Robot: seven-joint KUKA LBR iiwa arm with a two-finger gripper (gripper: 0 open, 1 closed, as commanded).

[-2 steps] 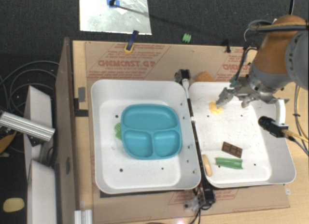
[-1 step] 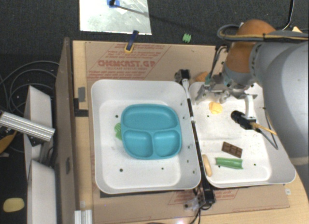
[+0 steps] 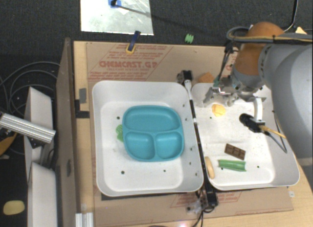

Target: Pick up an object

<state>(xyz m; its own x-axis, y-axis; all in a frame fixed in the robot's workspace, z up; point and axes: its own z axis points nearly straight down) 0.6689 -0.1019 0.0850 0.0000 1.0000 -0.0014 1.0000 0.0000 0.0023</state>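
Nearest me, at the front of the right bin (image 3: 276, 165), I count one tan piece (image 3: 209, 167) lying against the bin's left wall and one green stick (image 3: 232, 165) just beside it. One brown bar (image 3: 234, 150) lies just behind the stick. That bin also holds one yellow piece (image 3: 218, 109) farther back, so I see four loose things in it. One orange lump (image 3: 205, 78) sits at its far left corner, and I cannot tell whether it is inside the rim or behind it.

The two bins stand side by side on the tabletop (image 3: 146, 62). The left bin (image 3: 105, 138) holds one blue plate (image 3: 152, 132) with three compartments, and one small green scrap (image 3: 119, 132) pokes out from the plate's left edge.

The tool (image 3: 220, 97) hangs over the back of the right bin. The yellow piece lies just in front of it, so close that the two look as if they touch. It is well apart from the bar, stick and tan piece. I cannot tell whether the tool is spread or pressed together, and I see nothing pinched in it.
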